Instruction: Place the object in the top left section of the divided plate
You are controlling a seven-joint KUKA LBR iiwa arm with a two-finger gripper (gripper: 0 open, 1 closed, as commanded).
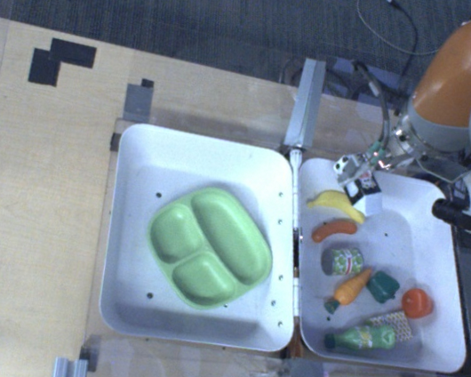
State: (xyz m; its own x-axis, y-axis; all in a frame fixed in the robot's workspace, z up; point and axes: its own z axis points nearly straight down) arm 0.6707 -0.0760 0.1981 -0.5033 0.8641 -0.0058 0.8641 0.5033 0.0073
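Observation:
A light green divided plate (210,246) lies in the left bin (140,166), with three sections and nothing in them. My gripper (359,180) hangs over the far left part of the right bin (451,293), just above and beside a yellow banana (337,204). I see nothing held in it. Below the banana lie a red sausage-like piece (333,231), a small can (343,262) and an orange carrot (349,289).
The right bin also holds a dark green block (382,286), a red tomato (416,303) and a green bottle (364,338) lying on its side near the front. A metal divider post (303,105) stands between the bins at the back.

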